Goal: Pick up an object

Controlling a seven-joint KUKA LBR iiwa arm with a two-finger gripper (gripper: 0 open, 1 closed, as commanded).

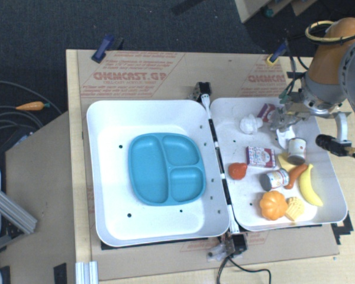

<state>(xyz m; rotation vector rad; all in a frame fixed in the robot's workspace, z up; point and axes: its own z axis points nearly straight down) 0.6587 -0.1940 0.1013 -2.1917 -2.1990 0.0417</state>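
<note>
Gripper (282,122) low over right bin (337,185) far edge; finger state unclear. Worktop (142,78) cardboard-covered, dark carpet beyond.

We see the tool (282,122) low over the far side of the right bin (338,203), near a crumpled white object (248,124). In that bin lie a banana (309,186), an orange pumpkin (273,205), a red tomato (238,170) and a small carton (260,156). The left bin (106,218) holds a blue divided plate (166,168).
</note>
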